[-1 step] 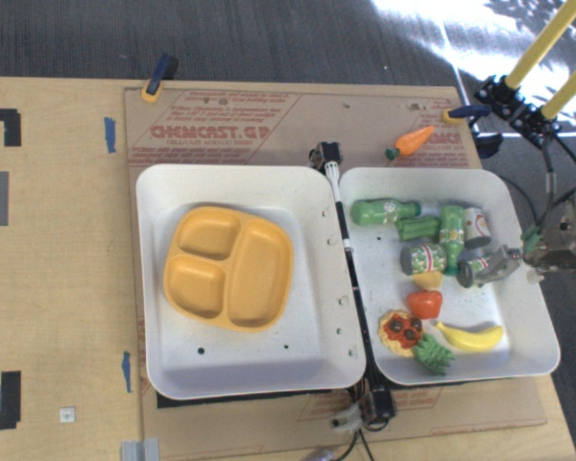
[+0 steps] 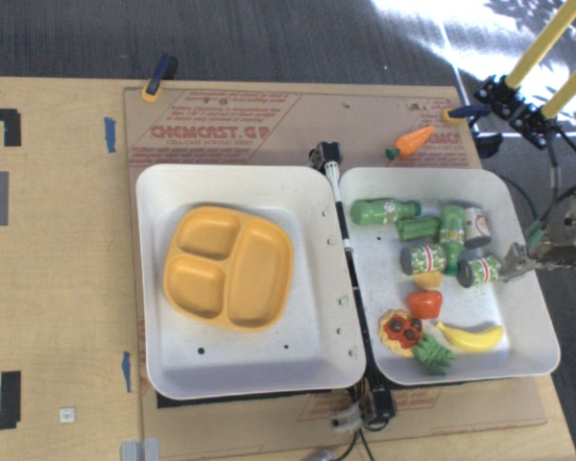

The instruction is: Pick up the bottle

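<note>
Your gripper sat low by the right rim of the right bin, just beside a small can, and you could not tell if it was open or shut. The green bottle lay on its side at the bin's back left, well apart from it. It looked like you were at the reaching step, and next you would need to go over, come down on the bottle and squeeze it.

Green bottle open from above, cans crowding its right end
</note>
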`<state>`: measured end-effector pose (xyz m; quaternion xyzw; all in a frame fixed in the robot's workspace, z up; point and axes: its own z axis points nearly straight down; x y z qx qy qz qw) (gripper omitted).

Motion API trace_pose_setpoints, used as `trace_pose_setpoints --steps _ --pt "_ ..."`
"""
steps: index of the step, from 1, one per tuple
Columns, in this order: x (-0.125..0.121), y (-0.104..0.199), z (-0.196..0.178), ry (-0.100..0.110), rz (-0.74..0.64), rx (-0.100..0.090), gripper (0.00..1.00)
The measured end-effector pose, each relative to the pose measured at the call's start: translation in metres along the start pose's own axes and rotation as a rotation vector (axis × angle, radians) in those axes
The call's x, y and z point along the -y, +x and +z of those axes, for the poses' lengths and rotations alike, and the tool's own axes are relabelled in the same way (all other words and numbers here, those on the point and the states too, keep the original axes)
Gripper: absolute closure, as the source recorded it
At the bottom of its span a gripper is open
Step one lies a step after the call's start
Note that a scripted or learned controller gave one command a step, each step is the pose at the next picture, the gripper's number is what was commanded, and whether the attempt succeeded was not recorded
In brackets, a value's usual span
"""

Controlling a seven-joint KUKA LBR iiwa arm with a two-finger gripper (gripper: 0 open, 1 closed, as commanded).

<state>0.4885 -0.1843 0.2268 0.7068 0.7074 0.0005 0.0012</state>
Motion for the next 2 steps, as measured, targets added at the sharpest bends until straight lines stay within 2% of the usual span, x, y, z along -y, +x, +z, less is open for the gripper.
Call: trace_pose_setpoints --steps 1,2 --pt "0.008 -0.040 -0.090 -0.001 -0.180 0.001 1.00" --pt "0.009 -0.039 -0.008 0.003 -0.059 -0.001 1.00"
